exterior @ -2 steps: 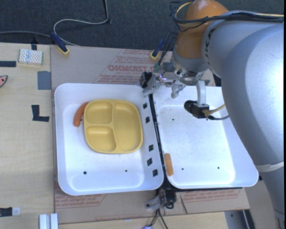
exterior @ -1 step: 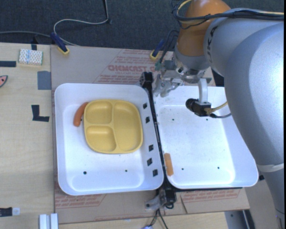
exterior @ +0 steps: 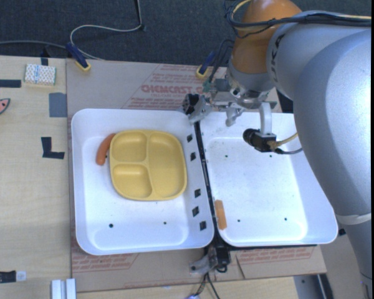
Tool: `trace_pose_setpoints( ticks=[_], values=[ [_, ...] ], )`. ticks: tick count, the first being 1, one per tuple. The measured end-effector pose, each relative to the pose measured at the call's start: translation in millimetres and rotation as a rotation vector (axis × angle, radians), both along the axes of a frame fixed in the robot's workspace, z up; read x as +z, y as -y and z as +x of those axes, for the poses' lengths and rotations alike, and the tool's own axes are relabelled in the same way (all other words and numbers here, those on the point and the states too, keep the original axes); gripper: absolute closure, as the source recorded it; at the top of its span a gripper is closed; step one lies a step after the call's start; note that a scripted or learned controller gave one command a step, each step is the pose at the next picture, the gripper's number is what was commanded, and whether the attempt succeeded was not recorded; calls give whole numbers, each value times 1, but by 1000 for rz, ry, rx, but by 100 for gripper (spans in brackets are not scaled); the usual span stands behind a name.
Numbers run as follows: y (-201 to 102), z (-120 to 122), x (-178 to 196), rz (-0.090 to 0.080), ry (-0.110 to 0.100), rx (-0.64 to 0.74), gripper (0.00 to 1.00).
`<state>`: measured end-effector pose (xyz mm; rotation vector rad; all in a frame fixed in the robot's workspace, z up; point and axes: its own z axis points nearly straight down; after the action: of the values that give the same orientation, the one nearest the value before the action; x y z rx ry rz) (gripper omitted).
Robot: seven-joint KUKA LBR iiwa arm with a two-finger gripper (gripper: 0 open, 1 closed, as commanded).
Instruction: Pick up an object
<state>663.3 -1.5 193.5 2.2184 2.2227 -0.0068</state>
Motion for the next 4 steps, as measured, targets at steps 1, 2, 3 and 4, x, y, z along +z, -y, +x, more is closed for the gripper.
trace_pose_setpoints(
  ticks=[1, 2, 3, 4],
  values=[
    [0, 0, 10, 0, -1, 1, 100],
    [0, 0, 9, -2, -1, 1, 0],
    [0, 0, 19, -2, -2, 2, 100],
    [0, 0, 19, -3, -1, 1, 0]
  ],
)
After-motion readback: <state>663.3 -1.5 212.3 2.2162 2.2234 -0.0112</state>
